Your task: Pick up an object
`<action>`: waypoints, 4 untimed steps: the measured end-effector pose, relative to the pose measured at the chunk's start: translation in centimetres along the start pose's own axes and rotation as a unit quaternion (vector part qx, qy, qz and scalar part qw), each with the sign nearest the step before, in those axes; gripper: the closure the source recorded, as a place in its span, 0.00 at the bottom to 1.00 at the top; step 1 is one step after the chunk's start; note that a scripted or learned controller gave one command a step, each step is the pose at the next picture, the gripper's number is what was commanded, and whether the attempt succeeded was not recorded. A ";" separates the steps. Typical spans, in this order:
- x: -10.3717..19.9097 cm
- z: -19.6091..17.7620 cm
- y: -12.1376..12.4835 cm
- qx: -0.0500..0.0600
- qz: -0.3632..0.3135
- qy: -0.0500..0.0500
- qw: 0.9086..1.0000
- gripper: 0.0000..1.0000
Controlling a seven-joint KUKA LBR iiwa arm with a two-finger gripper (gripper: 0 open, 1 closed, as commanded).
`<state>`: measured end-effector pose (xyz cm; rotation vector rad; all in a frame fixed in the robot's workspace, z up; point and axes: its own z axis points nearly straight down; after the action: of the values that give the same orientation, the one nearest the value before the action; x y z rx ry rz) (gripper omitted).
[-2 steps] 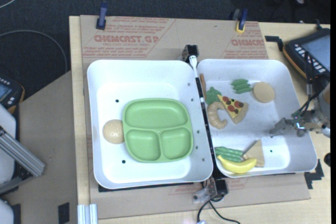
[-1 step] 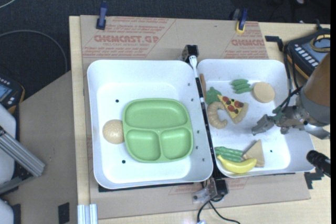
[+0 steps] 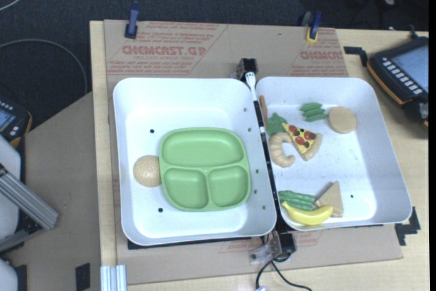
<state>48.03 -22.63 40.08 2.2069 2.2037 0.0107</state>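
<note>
How wide the hand stands I cannot tell. Choose the round biscuit [image 3: 342, 120] in the right bin [image 3: 385, 146] (clear of the pizza slice [image 3: 302, 140]), on the hand's approach side; descend centred.

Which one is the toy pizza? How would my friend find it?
Look in the right-hand white bin, near its upper middle. There, a croissant curls just left of the pizza slice, with green pieces above. The pizza slice is the only yellow triangle with red dots on it; the banana is yellow too, but curved and plain, down at the bin's front edge.
</note>
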 end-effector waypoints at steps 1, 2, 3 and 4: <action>0.6 -12.6 0.4 0.001 -0.002 0.001 1.000 0.00; 0.6 -12.9 0.5 0.006 -0.001 0.002 1.000 1.00; 0.2 -4.2 -0.1 0.014 0.000 0.007 1.000 1.00; 1.6 -14.1 0.2 0.003 -0.002 0.003 1.000 1.00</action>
<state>47.97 -20.87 54.16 2.2088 2.2144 0.0092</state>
